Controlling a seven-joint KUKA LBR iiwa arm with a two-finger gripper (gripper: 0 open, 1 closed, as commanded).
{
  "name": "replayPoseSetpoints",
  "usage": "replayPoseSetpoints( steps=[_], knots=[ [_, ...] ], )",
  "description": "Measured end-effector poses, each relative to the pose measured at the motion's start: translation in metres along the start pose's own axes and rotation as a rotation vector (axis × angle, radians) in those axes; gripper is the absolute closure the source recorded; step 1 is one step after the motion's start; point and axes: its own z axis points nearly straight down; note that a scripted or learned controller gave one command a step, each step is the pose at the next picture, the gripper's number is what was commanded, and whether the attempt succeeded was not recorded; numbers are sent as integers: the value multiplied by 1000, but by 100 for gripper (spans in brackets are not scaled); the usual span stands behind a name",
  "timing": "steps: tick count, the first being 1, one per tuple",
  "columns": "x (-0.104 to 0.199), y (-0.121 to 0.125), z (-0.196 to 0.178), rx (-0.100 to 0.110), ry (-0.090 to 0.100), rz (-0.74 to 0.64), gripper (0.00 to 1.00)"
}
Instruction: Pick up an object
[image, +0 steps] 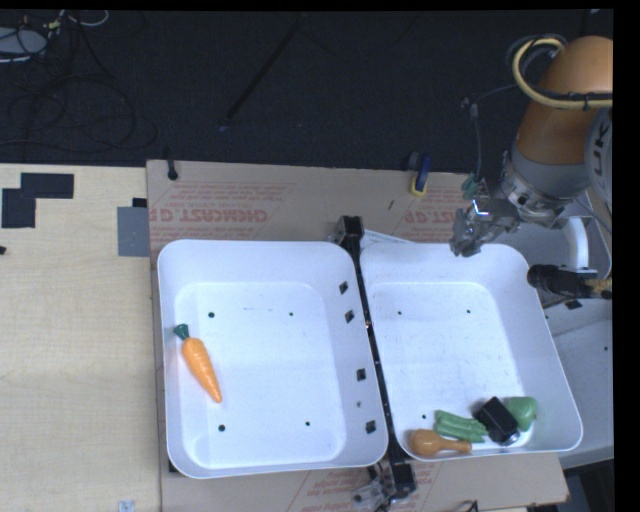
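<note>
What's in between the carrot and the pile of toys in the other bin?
In the camera view, bare white bin floor and the black divider between the bins separate the carrot from the pile of toys.

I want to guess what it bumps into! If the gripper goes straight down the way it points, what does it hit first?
Probably the back rim of the right bin. The gripper hangs about there; depth is unclear.

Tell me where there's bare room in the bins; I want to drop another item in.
Left bin: bare everywhere right of the toy carrot at its left wall. Right bin: bare upper and middle floor; crowded at the near edge, where the tan gourd, green pod and black block cluster.
</note>
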Motion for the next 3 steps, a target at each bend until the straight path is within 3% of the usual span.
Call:
replayPoseSetpoints(
  steps=[1,2,3],
  knots=[
    [1,-32,-80,-10,0,1,100],
    [-39,-13,-1,1,0,-1,100],
    [18,0,-78,-10,1,-7,100]
  ],
)
